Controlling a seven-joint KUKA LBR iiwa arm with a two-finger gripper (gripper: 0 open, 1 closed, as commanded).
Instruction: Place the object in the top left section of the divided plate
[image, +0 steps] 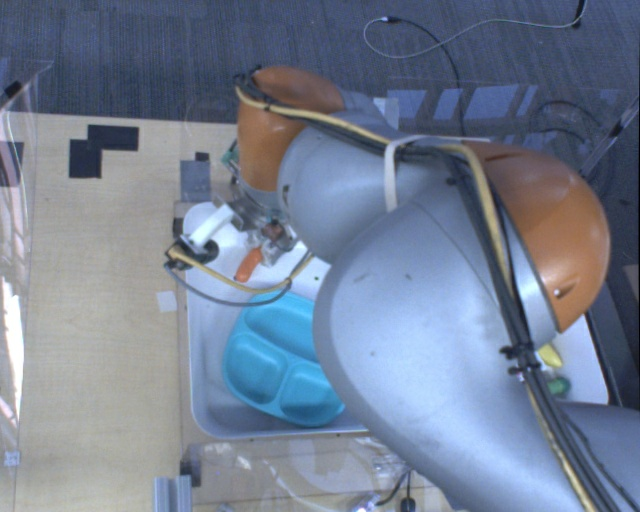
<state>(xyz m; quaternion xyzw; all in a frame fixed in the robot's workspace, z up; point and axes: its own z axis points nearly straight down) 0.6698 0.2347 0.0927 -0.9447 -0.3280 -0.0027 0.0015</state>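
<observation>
A blue divided plate (275, 365) lies tilted in the left white bin (205, 400), with the arm covering its right part. My gripper (262, 243) hangs over the bin's far left corner, above and to the left of the plate. A small orange, carrot-like object (247, 266) slants down from between the fingertips, and the gripper is shut on its upper end. The object hangs just beyond the plate's far rim, not touching it.
The grey arm (430, 330) covers the right half of the view and most of the right bin. A white cylinder with a black and yellow cable (200, 240) sticks out left of the gripper. Small yellow and green things (553, 365) lie at the right. Tan bench (90, 330) lies left.
</observation>
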